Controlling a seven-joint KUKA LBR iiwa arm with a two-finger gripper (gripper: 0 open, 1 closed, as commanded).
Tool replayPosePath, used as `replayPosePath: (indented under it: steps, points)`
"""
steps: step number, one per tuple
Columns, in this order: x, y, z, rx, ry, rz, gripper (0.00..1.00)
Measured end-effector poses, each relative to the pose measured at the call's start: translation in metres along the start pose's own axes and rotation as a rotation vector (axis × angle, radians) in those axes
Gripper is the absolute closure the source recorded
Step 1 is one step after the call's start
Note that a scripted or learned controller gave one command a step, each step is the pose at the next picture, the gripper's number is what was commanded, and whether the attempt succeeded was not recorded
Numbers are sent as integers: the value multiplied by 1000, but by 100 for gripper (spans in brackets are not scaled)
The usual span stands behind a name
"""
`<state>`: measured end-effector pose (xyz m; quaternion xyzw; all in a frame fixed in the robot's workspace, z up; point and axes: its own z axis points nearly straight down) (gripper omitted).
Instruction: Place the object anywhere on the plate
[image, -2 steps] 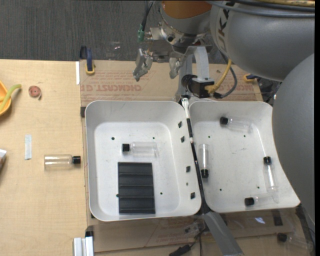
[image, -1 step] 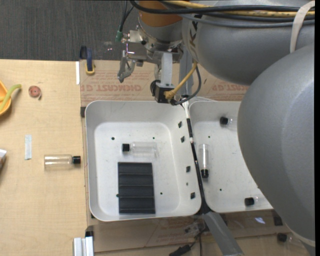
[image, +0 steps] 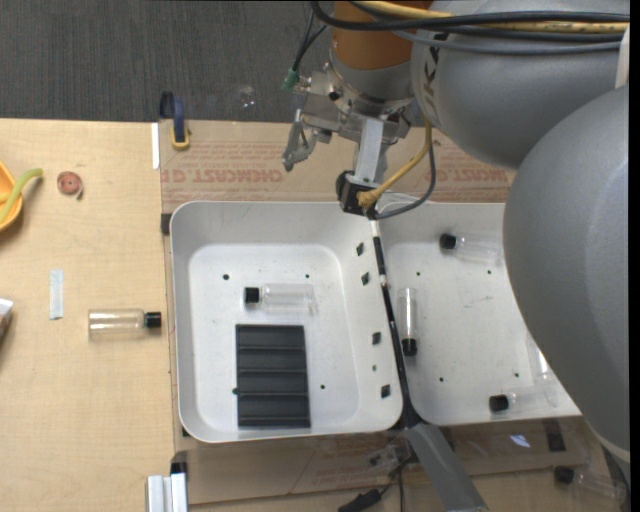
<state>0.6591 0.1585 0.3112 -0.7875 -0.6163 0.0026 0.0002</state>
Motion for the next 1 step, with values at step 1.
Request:
replayPosePath:
  steps: [1]
  points:
    - [-174,43,-129,-1,1,92,0]
